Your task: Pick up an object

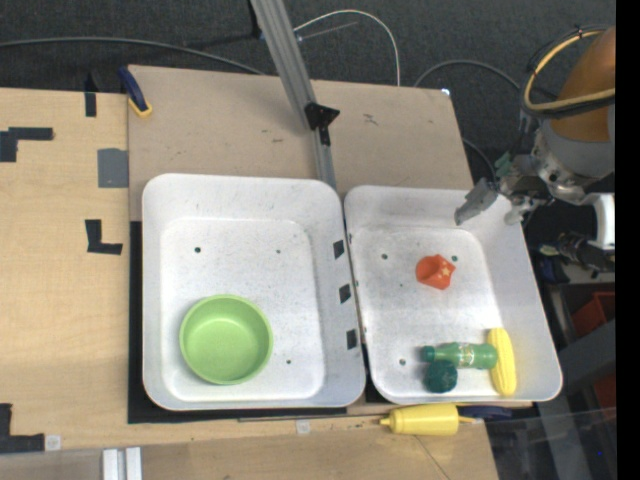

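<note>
A robotics lab — taped bench [60,268], loose cables [350,28], two white bins [240,193].

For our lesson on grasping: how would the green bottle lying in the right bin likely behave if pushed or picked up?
The green bottle lies on its side, so a push across its length would probably roll it. Its smooth, glossy-looking body may slip in the jaws. The yellow object against its end could block or shift with it.

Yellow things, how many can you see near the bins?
2. A yellow corn-like toy lies at the right bin's near right corner, beside the green bottle. A yellow bottle-like thing lies on the bench just outside that bin's front edge.
</note>
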Robot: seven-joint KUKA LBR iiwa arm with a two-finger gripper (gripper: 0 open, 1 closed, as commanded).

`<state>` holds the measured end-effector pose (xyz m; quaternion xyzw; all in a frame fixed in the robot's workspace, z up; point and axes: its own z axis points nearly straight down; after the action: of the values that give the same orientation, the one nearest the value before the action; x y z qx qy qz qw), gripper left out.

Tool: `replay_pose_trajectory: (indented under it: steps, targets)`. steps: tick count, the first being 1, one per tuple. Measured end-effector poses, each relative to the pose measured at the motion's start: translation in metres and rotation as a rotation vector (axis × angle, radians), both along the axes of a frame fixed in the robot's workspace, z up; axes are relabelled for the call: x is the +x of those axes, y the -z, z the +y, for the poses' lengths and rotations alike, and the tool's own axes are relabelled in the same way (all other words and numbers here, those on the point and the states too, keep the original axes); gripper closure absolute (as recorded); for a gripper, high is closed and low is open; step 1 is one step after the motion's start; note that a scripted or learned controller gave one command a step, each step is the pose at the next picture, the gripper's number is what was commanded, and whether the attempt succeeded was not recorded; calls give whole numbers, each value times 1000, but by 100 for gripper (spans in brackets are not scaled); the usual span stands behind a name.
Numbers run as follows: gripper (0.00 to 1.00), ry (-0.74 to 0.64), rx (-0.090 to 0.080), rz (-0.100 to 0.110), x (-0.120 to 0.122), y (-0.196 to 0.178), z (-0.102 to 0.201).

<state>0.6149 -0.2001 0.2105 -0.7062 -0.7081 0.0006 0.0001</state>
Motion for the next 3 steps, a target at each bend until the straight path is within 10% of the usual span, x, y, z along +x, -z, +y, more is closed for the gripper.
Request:
replay_pose_trajectory:
  steps: [1, 3]
  targets:
    - [0, 0, 0, 0, 0, 0, 0]
    - [0, 1, 1, 6, -6, 119, 6]
